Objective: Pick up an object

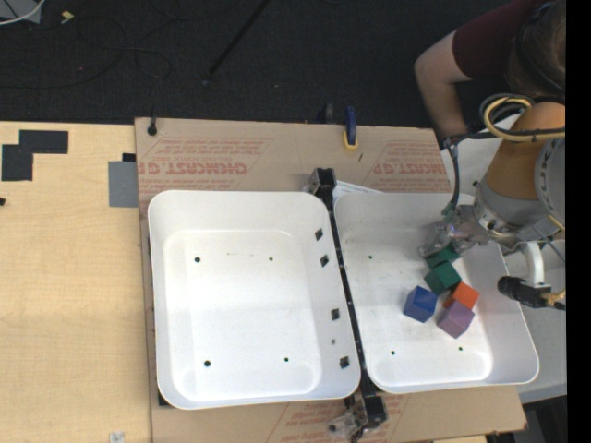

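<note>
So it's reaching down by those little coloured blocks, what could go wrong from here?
Two things, probably. The blocks are bunched together: the green block under the gripper sits right against the orange block, with the blue block and purple block close by, so a grab may knock the neighbours aside or catch two at once. The cluster also lies toward the right side of the right bin, so a nudged block could slide against its wall, where gripping is harder.

The pincer partly hides the green block (fingers indistinct)

White bins; blocks: green, blue, orange, purple.
</note>
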Controlling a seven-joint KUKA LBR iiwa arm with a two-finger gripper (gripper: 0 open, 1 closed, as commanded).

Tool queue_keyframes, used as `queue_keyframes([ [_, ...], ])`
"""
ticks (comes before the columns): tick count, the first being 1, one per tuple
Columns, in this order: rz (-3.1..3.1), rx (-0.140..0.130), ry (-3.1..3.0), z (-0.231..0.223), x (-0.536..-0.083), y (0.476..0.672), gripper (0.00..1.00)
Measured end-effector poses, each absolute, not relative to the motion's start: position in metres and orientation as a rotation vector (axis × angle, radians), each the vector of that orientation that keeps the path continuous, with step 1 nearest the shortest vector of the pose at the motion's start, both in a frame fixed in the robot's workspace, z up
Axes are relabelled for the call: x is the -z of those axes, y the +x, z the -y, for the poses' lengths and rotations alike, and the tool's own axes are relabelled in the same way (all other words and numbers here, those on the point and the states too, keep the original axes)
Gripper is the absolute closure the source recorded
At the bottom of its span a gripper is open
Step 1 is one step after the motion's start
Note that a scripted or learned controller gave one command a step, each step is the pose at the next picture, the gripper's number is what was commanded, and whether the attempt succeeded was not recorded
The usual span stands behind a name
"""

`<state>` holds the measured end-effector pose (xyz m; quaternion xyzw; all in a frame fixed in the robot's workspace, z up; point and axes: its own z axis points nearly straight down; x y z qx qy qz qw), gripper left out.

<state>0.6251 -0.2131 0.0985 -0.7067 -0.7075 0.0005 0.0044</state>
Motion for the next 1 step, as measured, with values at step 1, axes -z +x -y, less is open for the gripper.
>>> queue_keyframes([
  [1,2.232,0.003,-2.218,0.1378,-0.0909,0.6468,1.00],
])
